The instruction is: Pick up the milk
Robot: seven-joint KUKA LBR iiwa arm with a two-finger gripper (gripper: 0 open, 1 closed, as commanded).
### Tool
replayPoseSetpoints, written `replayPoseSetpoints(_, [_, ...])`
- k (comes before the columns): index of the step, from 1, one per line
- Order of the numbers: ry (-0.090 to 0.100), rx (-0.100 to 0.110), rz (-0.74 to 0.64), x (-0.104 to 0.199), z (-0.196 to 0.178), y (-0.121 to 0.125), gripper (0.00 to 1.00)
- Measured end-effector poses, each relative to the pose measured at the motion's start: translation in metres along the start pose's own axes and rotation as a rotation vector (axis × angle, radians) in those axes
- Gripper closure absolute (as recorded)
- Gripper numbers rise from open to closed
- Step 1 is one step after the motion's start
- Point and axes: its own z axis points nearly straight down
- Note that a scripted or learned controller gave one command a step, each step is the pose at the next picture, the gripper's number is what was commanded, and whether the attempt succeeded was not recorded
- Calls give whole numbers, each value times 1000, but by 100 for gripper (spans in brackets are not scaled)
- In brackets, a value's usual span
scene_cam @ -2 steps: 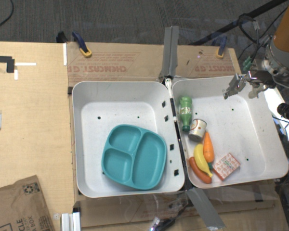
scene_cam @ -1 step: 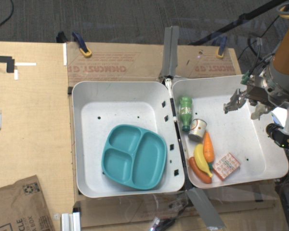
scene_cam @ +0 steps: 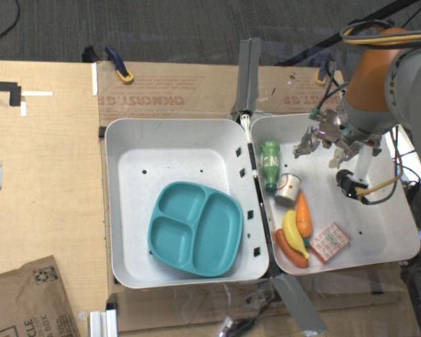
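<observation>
Cardboard sheeting [scene_cam: 42, 188] covers the bench, with dark carpet beyond its far edge. Two shallow white bins sit side by side on it. Left bin [scene_cam: 126, 153]: holds one teal divided plate [scene_cam: 195, 228], three compartments, lying flat toward the near right of the bin floor. Right bin [scene_cam: 386, 223]: contents are grouped along its left side, close to the shared wall. Green bottle [scene_cam: 269, 164] lies on its side, farthest from the camera in that group. Just beside its near end is a small white-and-tan container [scene_cam: 288, 188], tipped over; taken to be the milk, label not readable. Nearer the camera lie a carrot [scene_cam: 304, 216], a banana [scene_cam: 290, 230] and a second orange item [scene_cam: 292, 250], touching or overlapping one another. A small printed packet [scene_cam: 329, 242] lies just beside them, on the right.

Arm [scene_cam: 379, 76] enters from the right, orange band above the wrist, cables trailing. Gripper [scene_cam: 326, 146] is over the far middle of the right bin, apart from the milk, which lies nearer the camera and toward the left. Nothing is seen between the fingers. Whether they are spread or closed cannot be told at this angle. A blue-and-yellow clamp [scene_cam: 119, 65] grips the far edge of the cardboard
</observation>
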Motion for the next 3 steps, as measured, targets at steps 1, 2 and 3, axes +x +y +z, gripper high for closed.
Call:
replayPoseSetpoints(1, [4,-29,-99,2,50,-18,0])
replayPoseSetpoints(2, [7,-22,61,18,49,40,0])
replayPoseSetpoints(3, [4,-25,59,17,39,41,100])
